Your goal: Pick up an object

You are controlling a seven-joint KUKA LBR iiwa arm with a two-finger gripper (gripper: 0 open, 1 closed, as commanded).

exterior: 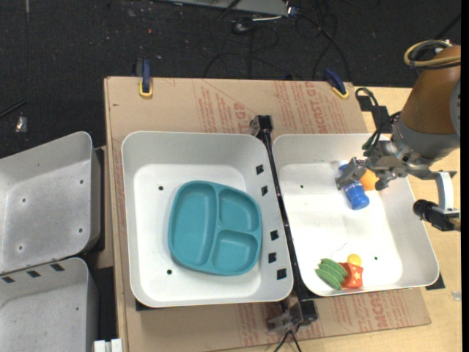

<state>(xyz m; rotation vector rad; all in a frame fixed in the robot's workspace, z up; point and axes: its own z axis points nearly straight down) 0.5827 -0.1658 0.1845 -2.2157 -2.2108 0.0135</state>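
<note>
A grey robot arm with an orange band reaches in over the bench's right edge. Its gripper [357, 176] sits low in the right bin [410, 273], at a blue object [357, 196], likely the pick target. Whether the jaws are open or gripping cannot be told. Near that bin's front edge lies a cluster of small toys [339, 271], green, orange and yellow. The left bin [146, 167] holds a teal divided plate [215, 227] lying flat at its centre.
</note>
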